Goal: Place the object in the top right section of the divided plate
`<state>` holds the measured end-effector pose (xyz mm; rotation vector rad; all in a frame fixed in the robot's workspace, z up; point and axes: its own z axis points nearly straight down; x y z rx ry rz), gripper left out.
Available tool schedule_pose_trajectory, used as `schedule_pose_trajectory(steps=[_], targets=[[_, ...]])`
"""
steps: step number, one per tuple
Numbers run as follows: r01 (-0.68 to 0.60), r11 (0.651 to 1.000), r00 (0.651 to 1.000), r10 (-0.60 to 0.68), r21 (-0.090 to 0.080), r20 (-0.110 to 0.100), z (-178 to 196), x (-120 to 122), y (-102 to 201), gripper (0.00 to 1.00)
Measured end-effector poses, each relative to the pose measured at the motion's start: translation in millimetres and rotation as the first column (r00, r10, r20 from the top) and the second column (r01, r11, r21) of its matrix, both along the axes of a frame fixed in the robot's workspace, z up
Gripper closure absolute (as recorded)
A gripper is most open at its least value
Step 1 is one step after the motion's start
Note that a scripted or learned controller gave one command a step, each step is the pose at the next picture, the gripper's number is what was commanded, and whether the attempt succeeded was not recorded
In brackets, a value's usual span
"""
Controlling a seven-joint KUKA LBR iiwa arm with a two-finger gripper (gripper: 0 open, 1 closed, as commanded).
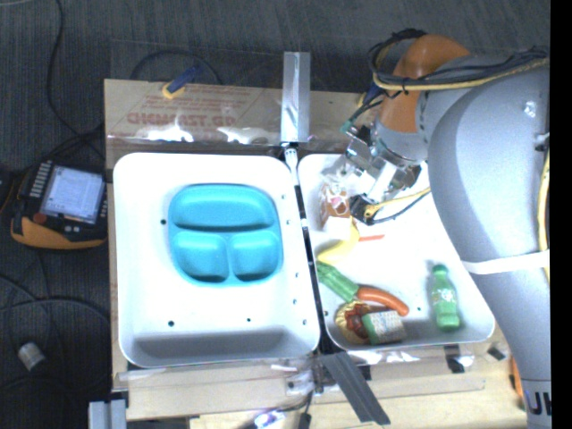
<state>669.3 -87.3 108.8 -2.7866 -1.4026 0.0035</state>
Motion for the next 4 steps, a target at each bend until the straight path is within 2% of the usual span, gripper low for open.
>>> schedule_pose_trajectory(steps=[1,2,3,4], targets=[[0.218,0.976,0.976,-0.218,0.003,-0.015,-0.6,-2.2,-0.8,0.0],[0.454,0.891,0.891,-0.454,-0.013,-0.011,-16.1,-10.5,-13.5,0.0],[0.657,0.754,0.754,-0.657,-0.008,0.027,-14.5,-29.2,-10.0,0.0],[0.341,0.94,0.94,-0.341,-0.024,0.004,71.9,-24.5,95.7,0.0]])
